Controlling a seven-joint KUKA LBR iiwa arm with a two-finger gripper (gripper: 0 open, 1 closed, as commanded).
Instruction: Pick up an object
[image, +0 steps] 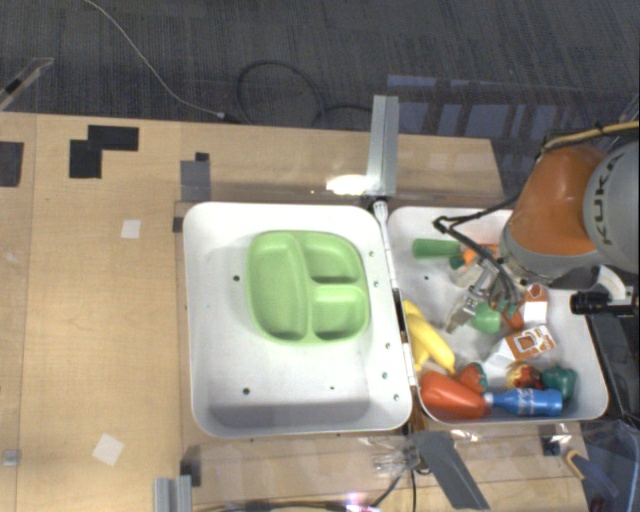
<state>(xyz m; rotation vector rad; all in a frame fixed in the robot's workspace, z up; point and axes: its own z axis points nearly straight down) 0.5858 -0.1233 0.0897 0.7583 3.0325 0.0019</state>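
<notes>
My gripper (476, 306) hangs low over the middle of the right bin (596, 400), reaching in from the right under the orange wrist band. A small green round object (488, 321) lies right at its tip; whether it is gripped I cannot tell. Just left of the gripper lies a yellow banana (428, 339). A red pepper (452, 396) and a blue bottle (526, 403) rest along the bin's front wall. A green cylinder (435, 248) lies at the back, and an orange-and-white box (531, 343) sits to the right of the gripper.
The left bin (215, 400) holds a green divided plate (305, 285). A metal post (384, 140) stands behind the seam between the bins. Small toys, one dark green (560, 380), crowd the right bin's front right corner. Cables trail over the bench's back.
</notes>
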